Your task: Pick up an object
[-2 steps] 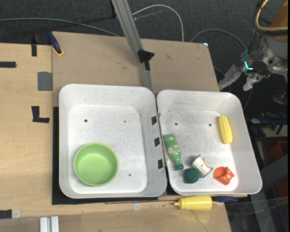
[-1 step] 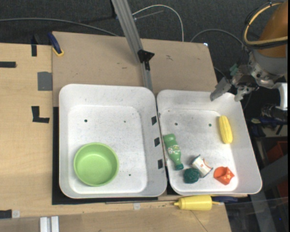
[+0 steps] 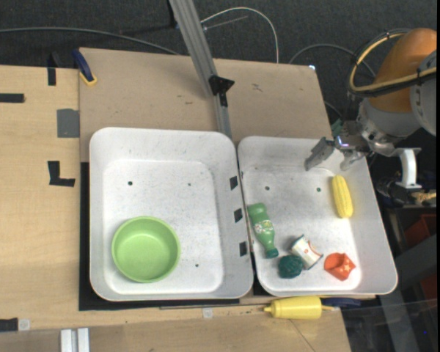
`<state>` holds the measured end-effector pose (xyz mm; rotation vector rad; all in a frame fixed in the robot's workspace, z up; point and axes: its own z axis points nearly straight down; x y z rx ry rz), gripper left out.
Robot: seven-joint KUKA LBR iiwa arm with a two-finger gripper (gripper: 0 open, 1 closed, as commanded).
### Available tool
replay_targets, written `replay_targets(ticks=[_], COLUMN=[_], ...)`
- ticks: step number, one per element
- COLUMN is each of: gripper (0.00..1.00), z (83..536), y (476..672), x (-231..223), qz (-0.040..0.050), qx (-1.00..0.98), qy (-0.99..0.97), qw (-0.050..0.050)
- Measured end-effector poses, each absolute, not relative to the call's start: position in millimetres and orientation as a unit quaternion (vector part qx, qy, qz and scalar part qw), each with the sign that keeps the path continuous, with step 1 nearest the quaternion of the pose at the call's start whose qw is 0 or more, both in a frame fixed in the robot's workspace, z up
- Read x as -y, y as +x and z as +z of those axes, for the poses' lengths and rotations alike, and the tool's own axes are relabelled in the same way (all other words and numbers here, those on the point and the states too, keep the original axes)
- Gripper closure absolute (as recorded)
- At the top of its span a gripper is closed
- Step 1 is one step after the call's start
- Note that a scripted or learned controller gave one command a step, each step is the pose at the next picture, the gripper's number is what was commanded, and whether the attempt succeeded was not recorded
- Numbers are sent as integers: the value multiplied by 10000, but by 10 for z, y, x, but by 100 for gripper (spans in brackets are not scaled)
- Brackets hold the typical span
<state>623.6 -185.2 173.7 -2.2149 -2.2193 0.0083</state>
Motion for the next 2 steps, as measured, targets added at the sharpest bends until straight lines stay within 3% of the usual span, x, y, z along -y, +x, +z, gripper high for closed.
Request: replay_targets(ticks=[1,2], gripper=[0,100], z=[1153,1293], y=[6223,6242], x=[1942,1935], qz=[28,10], qx=[7075,7081], qy=[-7067,-7061], qw=[25,3])
